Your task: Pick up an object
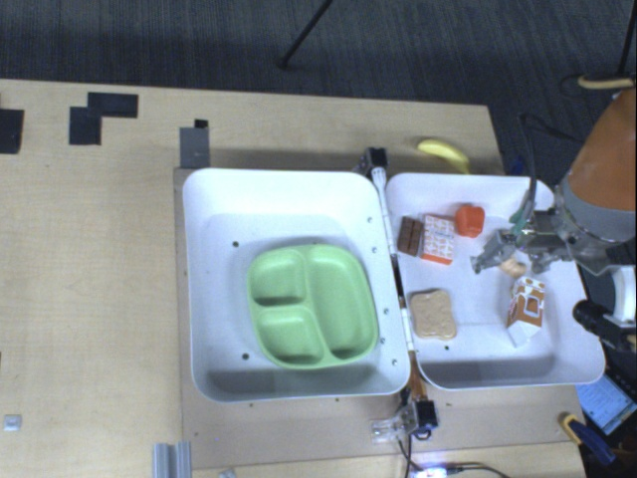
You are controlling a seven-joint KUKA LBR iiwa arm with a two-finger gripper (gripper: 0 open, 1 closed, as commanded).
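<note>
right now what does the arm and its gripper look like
The arm enters from the right edge of the camera view as a bulky rounded body, with a broad orange section and grey below it toward the wrist. The gripper is a small, angular grey metal assembly with thin, dark finger-like parts. A thin dark cable loops up beside it. No readable markings can be made out.

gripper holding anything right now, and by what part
Cannot be told: the gripper hangs over a small tan piece in the right bin, but no grip shows.
</note>
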